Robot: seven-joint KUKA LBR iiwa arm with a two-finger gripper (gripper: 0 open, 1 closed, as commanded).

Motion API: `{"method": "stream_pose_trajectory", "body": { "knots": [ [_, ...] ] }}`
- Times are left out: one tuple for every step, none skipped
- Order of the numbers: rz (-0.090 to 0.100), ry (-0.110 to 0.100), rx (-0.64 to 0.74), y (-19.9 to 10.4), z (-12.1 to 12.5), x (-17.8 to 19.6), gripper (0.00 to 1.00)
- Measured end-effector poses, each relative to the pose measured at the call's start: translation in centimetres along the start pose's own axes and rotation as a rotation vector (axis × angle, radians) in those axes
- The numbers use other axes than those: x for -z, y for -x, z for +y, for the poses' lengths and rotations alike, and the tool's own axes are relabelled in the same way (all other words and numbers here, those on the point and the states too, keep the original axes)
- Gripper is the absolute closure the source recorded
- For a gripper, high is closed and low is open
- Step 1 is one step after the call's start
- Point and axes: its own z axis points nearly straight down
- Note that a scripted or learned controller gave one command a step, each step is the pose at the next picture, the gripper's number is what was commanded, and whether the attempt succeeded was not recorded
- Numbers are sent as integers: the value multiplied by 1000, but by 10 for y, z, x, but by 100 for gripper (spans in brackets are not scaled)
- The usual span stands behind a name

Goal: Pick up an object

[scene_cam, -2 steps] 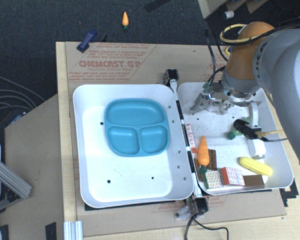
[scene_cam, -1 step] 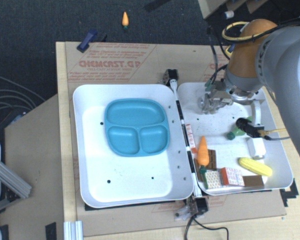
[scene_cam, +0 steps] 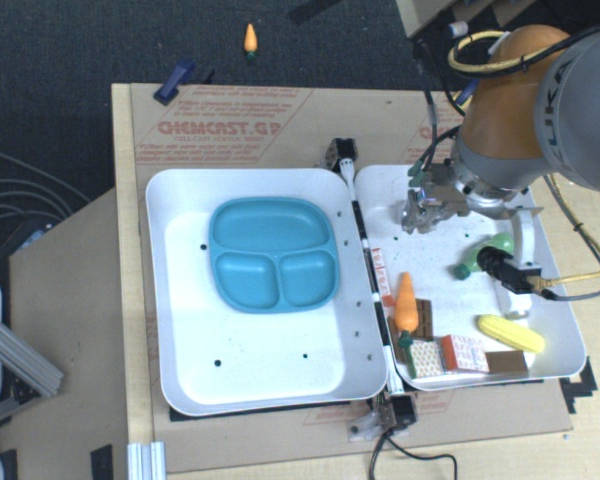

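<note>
**Gripper low over right bin, nothing seen in its grasp**

Arm (scene_cam: pixel 525 98) in from the right, orange band up top, wrist bent down over the right bin (scene_cam: pixel 565 343). Gripper (scene_cam: pixel 420 213) sits at the bin's upper-left area, metal parts pointing down toward the white floor. Finger state: can't tell, the tips are too small and cluttered to read, and no obj visible between them.

Where the pickable stuff lies, rel. to the gripper:
- Green obj (scene_cam: pixel 500 241) w/ a small teal bit (scene_cam: pixel 464 268) beside it — off to the right and a touch below, near, partly behind a black piece of the arm's hardware (scene_cam: pixel 500 266).
- Carrot (scene_cam: pixel 407 303) — below the gripper, apart from it, lying along the bin's left wall, tip pointing up.
- Banana (scene_cam: pixel 510 333) — down and right, well apart, lying flat at a slant.
- Red-and-white box (scene_cam: pixel 465 353) plus a white box (scene_cam: pixel 427 360) — further down, at the bin's bottom edge, side by side, just below the carrot.

Left bin (scene_cam: pixel 180 298): blue divided plate (scene_cam: pixel 273 253), three compartments, well left of the gripper, across the rim between bins.

Beyond the bins, up-left on the dark floor: a second small carrot (scene_cam: pixel 250 38) and a blue clip (scene_cam: pixel 173 81) at the cardboard edge.
</note>
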Motion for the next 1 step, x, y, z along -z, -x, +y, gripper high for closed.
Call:
{"method": "stream_pose_trajectory", "body": {
  "knots": [
    [0,-2,0,0,-1,-1,0]
  ]
}}
